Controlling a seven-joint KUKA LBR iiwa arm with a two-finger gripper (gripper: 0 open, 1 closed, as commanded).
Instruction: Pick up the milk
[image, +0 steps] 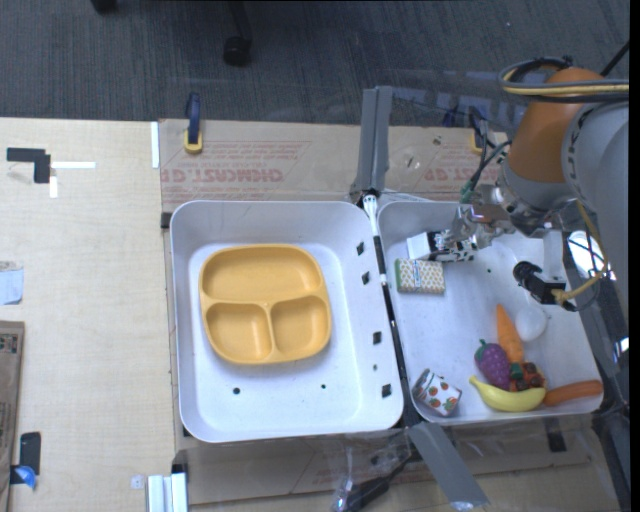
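gripper (447, 246): being held low over the right bin (452, 312), near its far-left corner; finger opening cannot be told
milk (437, 393): lying tilted at the right bin's near-left corner, well apart from the gripper

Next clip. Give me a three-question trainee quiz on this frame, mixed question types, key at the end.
1. True or false: the yellow divided plate lies in the left bin.
2. Which lies nearest the gripper? A) banana B) green patterned carton C) purple grapes
3. Fill in: the small milk carton lies on its side in the right bin's ______ left corner.

Key: 1 true; 2 B; 3 near (bottom).
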